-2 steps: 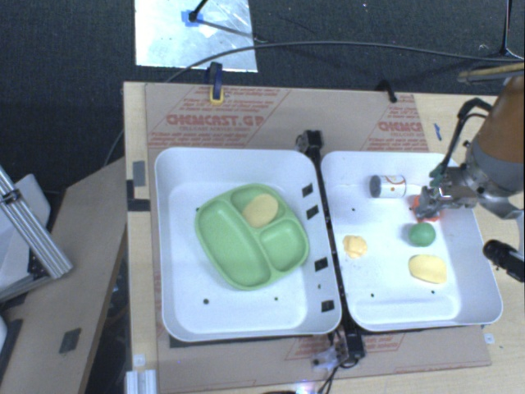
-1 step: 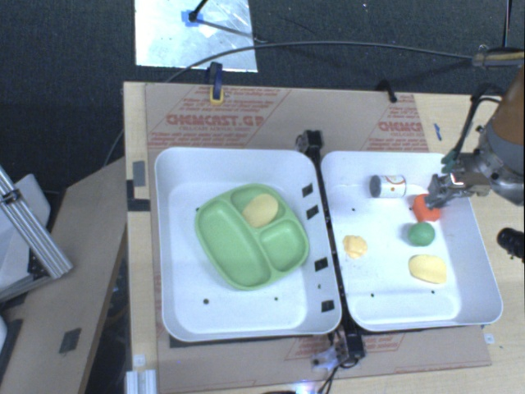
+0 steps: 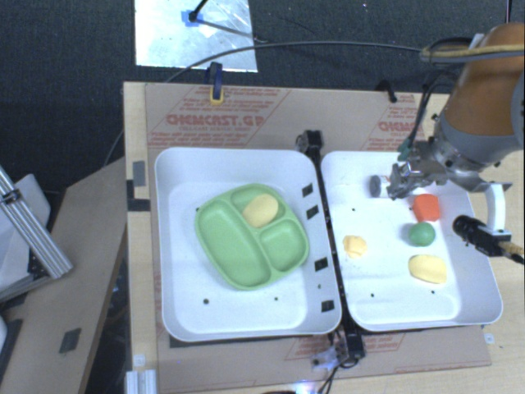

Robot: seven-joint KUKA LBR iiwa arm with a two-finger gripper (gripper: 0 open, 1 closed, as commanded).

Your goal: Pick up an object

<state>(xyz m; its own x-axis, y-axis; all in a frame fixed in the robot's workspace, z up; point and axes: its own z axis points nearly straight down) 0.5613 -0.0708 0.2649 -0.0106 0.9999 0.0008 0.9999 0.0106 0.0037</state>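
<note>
A slanted overhead look at two shallow white bins on a brown board surface. Nearest the viewer, in the right-hand white plastic bin (image 3: 476, 306), a pale yellow lemon-shaped piece (image 3: 427, 268) lies below the jaws, loose for picking. A small yellow lump (image 3: 354, 245) sits lower left of them, a round green ball (image 3: 422, 234) just beneath, and an orange block (image 3: 426, 207) right beside them. The grey arm's jaws (image 3: 399, 179) hang low over the bin's far side; whether they are spread or pinching cannot be told. Well to their left, a green divided plate (image 3: 238, 257) holds a yellow potato-like piece (image 3: 261, 210).
</note>
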